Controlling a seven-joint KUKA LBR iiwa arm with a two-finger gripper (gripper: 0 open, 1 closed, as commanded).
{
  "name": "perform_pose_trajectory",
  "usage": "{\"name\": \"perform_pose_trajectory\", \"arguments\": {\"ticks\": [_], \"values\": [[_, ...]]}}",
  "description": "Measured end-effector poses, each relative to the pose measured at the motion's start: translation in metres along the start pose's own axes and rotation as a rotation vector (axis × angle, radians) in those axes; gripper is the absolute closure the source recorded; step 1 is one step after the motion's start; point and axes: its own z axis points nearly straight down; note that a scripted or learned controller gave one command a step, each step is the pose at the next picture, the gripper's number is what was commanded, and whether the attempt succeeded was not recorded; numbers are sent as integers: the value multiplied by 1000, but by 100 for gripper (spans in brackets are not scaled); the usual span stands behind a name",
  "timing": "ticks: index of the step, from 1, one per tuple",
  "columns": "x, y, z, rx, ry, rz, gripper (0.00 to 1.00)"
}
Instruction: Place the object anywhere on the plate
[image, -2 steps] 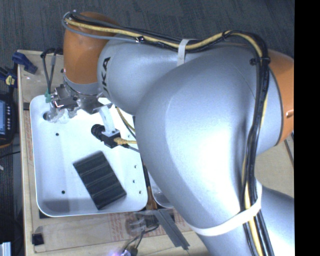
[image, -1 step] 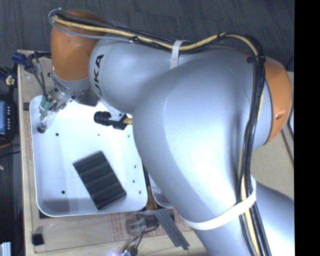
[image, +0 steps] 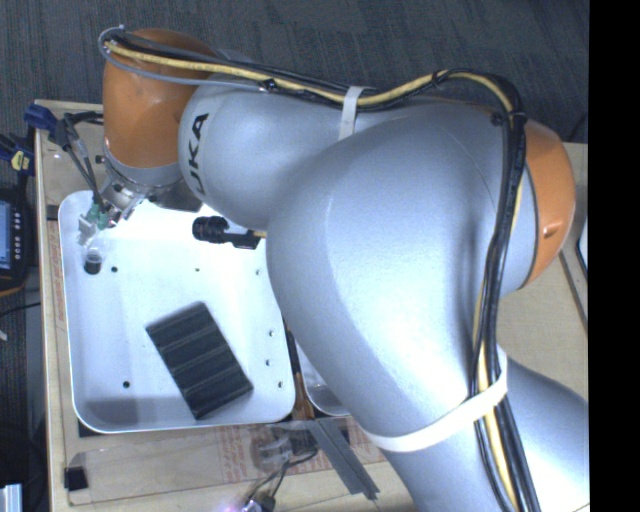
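Reaching seems the step in hand. Nearest the camera, a dark ribbed block (image: 198, 359), probably the object, lies flat in the left bin (image: 110, 410), untouched. At the far corner the gripper (image: 97, 222) hovers well apart from it; its state I cannot tell. Next: travel back and descend over the block.

Glossy white bin (image: 100, 400), ribbed matt-black block (image: 199, 359)

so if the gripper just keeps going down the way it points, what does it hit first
Probably the bare white floor of the left bin near its far-left corner; the gripper points down there. A small dark object lies just beside that line, though depth is hard to judge.
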Motion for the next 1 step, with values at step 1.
{"name": "perform_pose_trajectory", "arguments": {"ticks": [1], "values": [[3,-7,14,24,13,2,0]]}}
